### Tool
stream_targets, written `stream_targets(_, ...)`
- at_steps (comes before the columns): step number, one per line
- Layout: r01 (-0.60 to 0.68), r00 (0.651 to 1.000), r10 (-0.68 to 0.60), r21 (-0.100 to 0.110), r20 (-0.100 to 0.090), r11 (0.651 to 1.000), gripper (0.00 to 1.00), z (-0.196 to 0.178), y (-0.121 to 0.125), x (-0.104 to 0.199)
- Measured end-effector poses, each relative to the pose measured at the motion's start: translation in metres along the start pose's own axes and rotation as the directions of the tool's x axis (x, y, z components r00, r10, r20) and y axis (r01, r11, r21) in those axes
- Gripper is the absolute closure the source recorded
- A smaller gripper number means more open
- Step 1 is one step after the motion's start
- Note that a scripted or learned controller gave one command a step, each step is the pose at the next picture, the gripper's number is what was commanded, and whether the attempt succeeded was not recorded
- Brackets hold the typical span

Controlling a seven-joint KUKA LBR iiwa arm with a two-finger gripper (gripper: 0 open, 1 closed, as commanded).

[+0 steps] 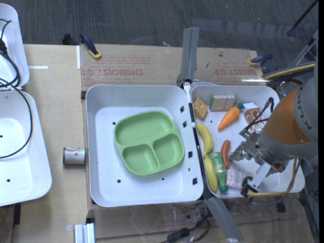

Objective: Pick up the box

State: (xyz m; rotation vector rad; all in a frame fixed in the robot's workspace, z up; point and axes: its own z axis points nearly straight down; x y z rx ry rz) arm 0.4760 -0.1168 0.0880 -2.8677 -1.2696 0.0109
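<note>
In the right bin (283, 185) a flat box (223, 103) with a green and white print lies near the far wall. To its left is a small tan box (200, 108). My gripper (242, 152) hangs low over the middle of this bin, reaching in from the right under the orange-banded wrist. It is nearer to the camera than both boxes and apart from them, beside a red chili (226, 152). Nothing shows as held in it.
The right bin also holds a carrot (229, 117), two bananas (205, 138), a green bottle (220, 169), a printed packet (234, 178) and a small orange-and-white packet (251, 115). A green divided plate (148, 142) lies in the left bin (101, 186). A small can (74, 156) lies on the bench to the left.
</note>
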Motion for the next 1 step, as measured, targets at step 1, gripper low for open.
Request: stream_targets(1, -0.068, 0.998, 0.068, -0.001, 0.0, 0.998, 0.0, 0.0, -0.0153, 0.0171)
